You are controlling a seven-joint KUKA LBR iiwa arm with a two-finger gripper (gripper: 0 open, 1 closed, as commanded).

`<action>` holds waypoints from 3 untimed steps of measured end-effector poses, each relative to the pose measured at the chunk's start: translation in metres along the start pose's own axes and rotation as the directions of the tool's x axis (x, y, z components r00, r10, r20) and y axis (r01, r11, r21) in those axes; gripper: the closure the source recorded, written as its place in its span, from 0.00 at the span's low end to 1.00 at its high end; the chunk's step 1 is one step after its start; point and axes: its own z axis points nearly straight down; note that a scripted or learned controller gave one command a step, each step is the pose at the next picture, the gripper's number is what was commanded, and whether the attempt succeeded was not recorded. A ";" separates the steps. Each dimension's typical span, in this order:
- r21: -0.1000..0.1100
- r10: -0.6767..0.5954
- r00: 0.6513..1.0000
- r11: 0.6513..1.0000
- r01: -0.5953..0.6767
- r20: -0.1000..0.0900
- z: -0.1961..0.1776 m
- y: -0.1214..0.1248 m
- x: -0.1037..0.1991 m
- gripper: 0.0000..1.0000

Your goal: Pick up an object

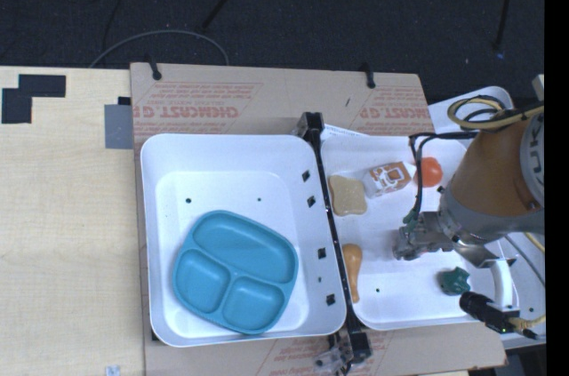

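camera view: green object [454, 281] just beside claw [407, 245].

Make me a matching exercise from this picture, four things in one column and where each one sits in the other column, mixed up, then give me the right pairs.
Things:
1. blue divided plate
2. orange ball
3. green object
4. tan sponge-like block

Places:
A. right bin, near the divider, upper part
B. left bin
C. right bin, lower right, below the gripper
D. right bin, top, beside the orange-and-white packet

Pairs: 1-B, 2-D, 3-C, 4-A
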 end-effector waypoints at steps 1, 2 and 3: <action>-0.001 -0.007 1.000 1.000 0.007 0.000 -0.046 0.004 0.007 1.00; 0.000 -0.006 1.000 1.000 0.006 0.000 -0.076 0.005 0.007 1.00; 0.003 -0.010 1.000 1.000 0.010 -0.002 -0.075 0.019 0.053 1.00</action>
